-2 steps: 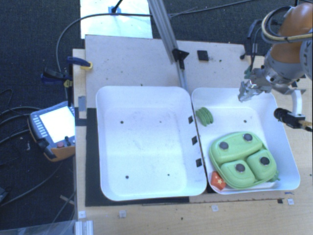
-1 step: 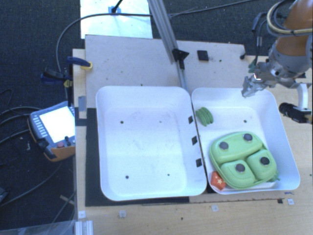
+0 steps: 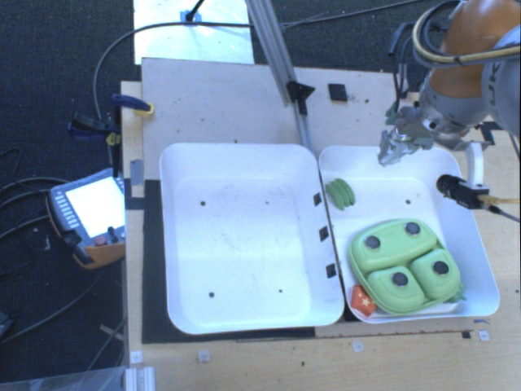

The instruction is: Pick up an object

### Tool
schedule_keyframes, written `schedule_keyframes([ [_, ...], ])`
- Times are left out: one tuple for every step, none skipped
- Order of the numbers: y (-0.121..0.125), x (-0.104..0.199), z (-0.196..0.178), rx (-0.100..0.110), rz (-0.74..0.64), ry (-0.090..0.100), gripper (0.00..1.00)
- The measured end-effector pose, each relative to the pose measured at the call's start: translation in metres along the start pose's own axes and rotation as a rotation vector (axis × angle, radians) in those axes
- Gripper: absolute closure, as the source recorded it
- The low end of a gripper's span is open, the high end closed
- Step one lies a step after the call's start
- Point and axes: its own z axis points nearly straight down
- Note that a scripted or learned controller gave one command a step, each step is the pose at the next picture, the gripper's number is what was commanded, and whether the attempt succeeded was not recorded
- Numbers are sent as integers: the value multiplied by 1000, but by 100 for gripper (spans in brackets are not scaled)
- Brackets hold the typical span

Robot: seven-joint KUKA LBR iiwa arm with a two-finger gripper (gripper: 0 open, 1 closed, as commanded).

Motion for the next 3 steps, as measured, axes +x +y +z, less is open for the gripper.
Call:
schedule_keyframes([
  [-14, 59, 9, 1, -1, 1, 100],
  [-24, 120, 1, 1, -3, 3, 100],
  [-43, 163, 5, 3, -1, 1, 100],
])
